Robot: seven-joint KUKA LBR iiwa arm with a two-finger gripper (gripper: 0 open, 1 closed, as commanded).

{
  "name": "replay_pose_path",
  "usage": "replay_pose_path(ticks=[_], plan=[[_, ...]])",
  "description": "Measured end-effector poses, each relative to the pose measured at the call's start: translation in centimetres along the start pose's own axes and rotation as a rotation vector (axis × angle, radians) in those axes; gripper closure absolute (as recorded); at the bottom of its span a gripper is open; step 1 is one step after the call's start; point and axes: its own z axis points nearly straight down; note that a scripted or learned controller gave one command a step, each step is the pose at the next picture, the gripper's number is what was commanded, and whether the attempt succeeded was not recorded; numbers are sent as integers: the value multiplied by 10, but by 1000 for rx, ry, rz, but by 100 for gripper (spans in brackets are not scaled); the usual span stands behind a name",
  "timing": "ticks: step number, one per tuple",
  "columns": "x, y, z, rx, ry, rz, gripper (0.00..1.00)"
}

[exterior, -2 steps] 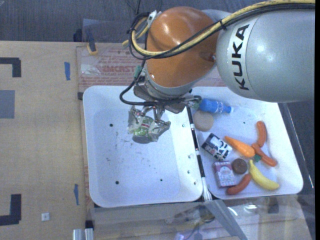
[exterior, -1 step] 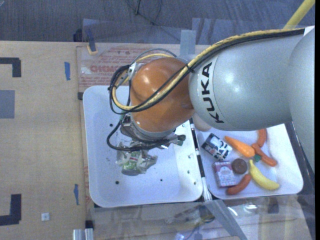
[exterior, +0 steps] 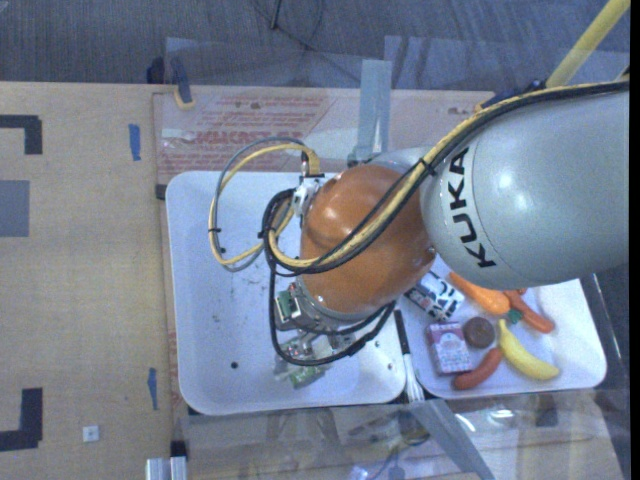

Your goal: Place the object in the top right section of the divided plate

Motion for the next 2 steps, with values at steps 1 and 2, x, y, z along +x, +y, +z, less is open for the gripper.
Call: replay_pose_path(ticks=[1,2], plan=[[41,3,38,15,-7,180,100],[116,-47,-53,5,-2,323,100]])
